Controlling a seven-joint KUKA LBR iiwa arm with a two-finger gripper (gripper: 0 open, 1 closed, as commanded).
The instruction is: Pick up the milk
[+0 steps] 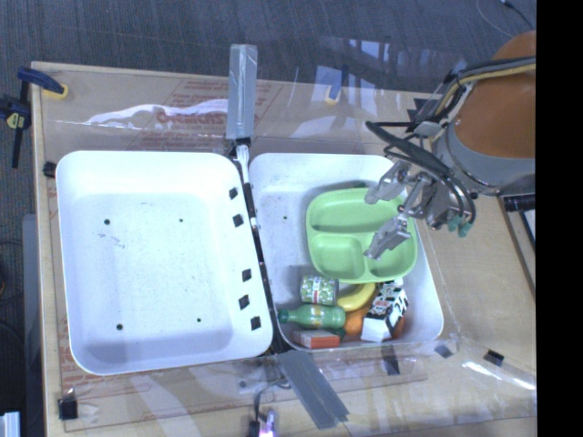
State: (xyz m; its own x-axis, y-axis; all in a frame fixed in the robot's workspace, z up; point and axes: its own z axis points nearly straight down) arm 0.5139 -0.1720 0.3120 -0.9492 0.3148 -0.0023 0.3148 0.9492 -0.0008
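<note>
Over the right bin, the tool hangs above the green divided plate, fingers spread apart with nothing between them. Milk, a small cow-patterned carton, lies at the bin's near right corner, just beside the banana and clear of the tool, so my read is the pick has not begun: reach, descent, grasp and lift all remain.

Count:
- two white bins, left bin bare inside
- one green plate
- one milk carton
- one banana
- one green bottle lying on its side
- one small green-and-red can
- one flat red-orange box at the near edge
- something orange tucked between bottle and milk, too hidden to name

All clutter is packed touching along the near wall, tight for fingers.
</note>
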